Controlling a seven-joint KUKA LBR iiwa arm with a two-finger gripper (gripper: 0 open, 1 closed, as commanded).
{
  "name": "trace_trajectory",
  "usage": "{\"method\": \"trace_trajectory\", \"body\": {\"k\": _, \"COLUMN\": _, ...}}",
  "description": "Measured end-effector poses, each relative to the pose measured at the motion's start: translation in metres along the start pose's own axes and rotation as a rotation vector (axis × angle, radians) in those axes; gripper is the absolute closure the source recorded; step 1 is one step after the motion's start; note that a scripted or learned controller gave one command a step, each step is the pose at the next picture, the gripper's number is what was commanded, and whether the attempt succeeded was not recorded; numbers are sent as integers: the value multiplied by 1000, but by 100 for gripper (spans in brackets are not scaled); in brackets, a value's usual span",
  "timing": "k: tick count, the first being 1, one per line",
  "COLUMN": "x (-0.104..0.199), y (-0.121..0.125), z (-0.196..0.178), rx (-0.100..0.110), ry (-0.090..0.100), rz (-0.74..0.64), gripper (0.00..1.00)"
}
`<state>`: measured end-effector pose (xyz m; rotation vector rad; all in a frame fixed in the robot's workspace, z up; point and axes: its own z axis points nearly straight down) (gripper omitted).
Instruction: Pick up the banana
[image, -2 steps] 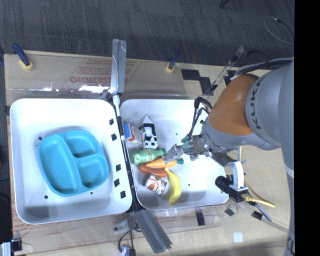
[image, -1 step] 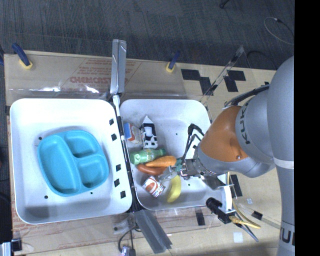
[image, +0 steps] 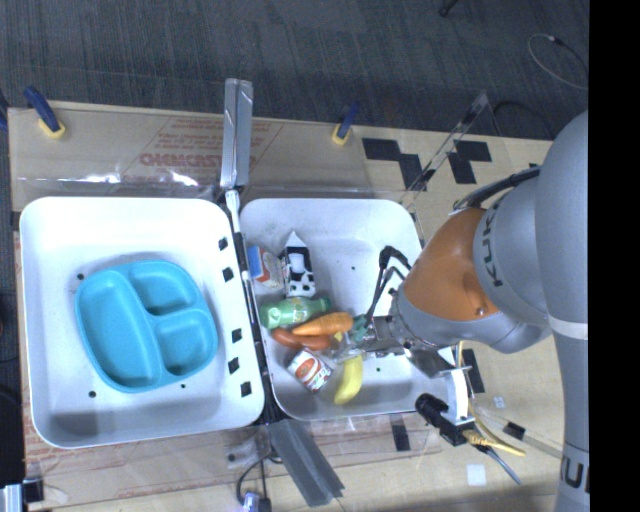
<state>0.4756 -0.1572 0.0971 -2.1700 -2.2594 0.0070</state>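
Banana just below tool

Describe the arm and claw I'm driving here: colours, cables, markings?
The arm is smooth rounded grey, with a glossy orange band above the wrist and dark lettering on the grey beside it. Black cables loop off the wrist. The claw is a small dark metal assembly; its details are too small to tell.

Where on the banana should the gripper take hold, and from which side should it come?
Probably at the middle of the banana, coming from above. It lies flat in the right bin, running from upper right to lower left, so the fingers should close across its narrow width. A can lies close on its left; the gripper is just above it.
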Motion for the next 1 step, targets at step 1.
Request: {"method": "trace_trajectory", "body": {"k": 1, "x": 56, "y": 96, "z": -112, "rx": -5, "ry": -2, "rz": 75, "gripper": 100}}
